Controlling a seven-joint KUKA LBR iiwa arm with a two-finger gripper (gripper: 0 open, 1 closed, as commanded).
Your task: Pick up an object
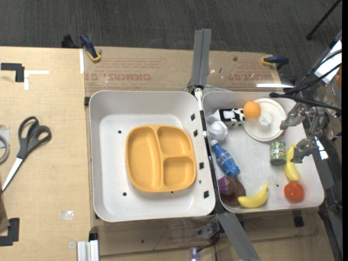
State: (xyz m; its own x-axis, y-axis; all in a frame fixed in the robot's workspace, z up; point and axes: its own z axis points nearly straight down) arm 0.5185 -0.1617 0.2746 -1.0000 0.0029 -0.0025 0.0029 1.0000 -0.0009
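Camera view: jaws [302,132] hang at right edge of frame, w/ the right bin [247,165] under them, beside a small green can [278,152] and a banana [291,165] — likely lining up a pick. Can't tell if clenched or released. Yellow divided plate [161,157] sits alone in left bin [106,162], presumably kept apart from the clutter.

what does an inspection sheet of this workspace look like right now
surface: wooden bench with two white bins, left bin and right bin, side by side
job's things: right bin holds an orange ball on a white plate, blue bottle, green can, two bananas, red tomato
clutter: yellow divided tray in left bin; scissors on bench
grippers: end effector over right bin's right edge
cables: black cables at right
surroundings: dark floor; blue clamps
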